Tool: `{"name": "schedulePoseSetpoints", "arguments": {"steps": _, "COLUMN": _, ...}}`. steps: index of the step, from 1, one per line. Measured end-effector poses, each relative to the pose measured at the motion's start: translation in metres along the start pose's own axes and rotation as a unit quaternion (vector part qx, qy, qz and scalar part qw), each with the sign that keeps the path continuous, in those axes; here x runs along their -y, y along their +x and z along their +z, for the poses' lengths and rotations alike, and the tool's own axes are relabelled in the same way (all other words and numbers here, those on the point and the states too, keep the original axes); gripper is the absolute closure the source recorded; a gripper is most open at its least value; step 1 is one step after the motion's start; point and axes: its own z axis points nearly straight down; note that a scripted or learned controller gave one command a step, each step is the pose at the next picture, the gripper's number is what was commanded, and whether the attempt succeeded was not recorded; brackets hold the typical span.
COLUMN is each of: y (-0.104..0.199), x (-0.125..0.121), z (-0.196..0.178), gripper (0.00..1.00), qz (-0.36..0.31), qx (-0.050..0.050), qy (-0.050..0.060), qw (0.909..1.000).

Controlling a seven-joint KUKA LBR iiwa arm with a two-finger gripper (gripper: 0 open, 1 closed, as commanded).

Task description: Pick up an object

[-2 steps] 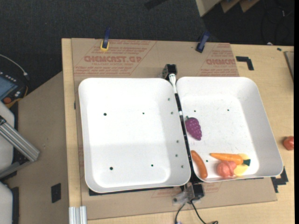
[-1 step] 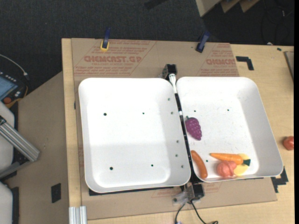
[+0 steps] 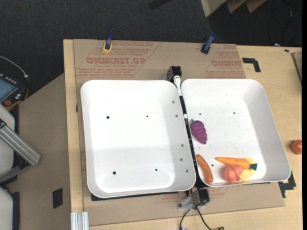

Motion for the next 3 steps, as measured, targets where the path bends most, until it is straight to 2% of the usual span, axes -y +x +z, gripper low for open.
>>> {"name": "schedulePoseSetpoints", "arguments": {"steps": 1, "y": -0.0308, "x": 0.0103, "z": -0.0011, "gripper": 1.00, "qz": 0.003, "qx": 0.000, "qy": 0.000, "qw": 1.0000}}
{"name": "schedulePoseSetpoints", "arguments": {"steps": 3, "y": -0.0292, "x": 0.0065, "z": -0.0011, "gripper": 1.00, "qz": 0.001, "qx": 0.001, "qy": 0.000, "qw": 1.0000}}
